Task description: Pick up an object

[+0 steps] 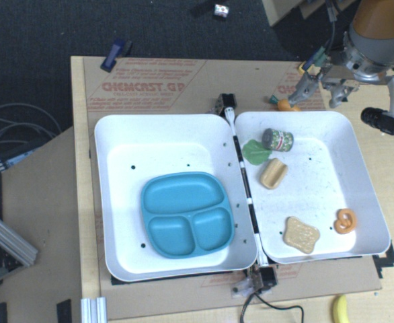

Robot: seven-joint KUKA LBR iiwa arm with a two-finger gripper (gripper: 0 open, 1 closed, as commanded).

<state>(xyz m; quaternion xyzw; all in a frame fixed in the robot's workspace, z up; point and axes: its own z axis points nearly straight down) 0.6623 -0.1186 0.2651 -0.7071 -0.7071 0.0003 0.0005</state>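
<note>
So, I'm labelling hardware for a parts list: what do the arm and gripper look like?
The arm is grey with a wide orange band above the wrist, and dark cables run alongside it. The gripper is slim grey metal with two thin fingers.

Both bins, left [109, 180] and right [365, 180], look like smooth white plastic with a faint sheen. The divided blue tray [187, 214] at lower centre appears matt plastic. The board [156, 79] beneath, upper centre, is matt brown cardboard with red print.
</note>
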